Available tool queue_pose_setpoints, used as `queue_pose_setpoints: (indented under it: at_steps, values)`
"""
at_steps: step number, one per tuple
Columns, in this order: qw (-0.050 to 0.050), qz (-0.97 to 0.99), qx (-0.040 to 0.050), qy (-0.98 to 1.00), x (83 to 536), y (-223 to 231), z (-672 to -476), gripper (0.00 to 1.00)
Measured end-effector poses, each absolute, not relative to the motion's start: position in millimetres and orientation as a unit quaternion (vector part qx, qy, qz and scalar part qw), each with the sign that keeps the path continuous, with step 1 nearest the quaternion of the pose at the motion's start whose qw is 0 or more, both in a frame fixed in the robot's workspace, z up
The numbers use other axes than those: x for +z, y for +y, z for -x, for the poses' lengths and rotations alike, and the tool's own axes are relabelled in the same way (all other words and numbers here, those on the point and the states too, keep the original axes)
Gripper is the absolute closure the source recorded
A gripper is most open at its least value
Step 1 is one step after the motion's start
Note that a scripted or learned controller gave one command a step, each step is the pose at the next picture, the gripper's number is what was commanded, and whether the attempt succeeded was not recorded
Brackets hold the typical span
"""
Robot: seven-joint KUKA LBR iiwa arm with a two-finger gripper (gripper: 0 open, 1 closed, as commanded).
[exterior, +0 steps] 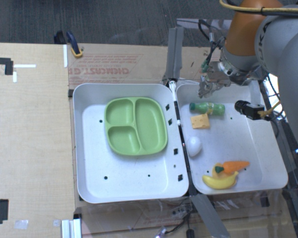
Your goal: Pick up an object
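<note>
One tool [207, 89] hangs at the far rim of the right-hand bin [268, 180], slung under the grey arm with its orange band, and from where I stand its tips are too small and dark against the bin wall for me to tell how wide they are set; nothing shows between them, so I would not call anything held. It sits just at twelve o'clock from the green bottle [207, 108], which lies on its side directly below the tips, near but apparently not touching, and that looks to me like the piece the arm is lined up on. At six o'clock from the bottle, almost against it, lies a yellow cheese-like wedge [200, 121]; further the same way rests a white egg-shaped thing [193, 145], close to the wall between the bins. Down at the near corner, around five o'clock, a carrot [233, 167] leans over a banana [220, 181], the two touching. A black fitting [245, 108] at three o'clock belongs to the arm's gear, I think. The left-hand bin [89, 182] on the counter [30, 148] carries a green divided plate [136, 125], well apart from all this.
</note>
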State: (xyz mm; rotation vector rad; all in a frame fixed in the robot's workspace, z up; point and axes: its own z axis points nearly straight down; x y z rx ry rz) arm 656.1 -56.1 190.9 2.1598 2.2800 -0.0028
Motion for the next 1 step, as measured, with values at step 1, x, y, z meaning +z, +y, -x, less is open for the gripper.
queue_pose_setpoints:
  at_steps: [1]
  values:
    - [-0.001,-0.647,-0.0008,0.763,90.8,-119.0,-572.0,1.0]
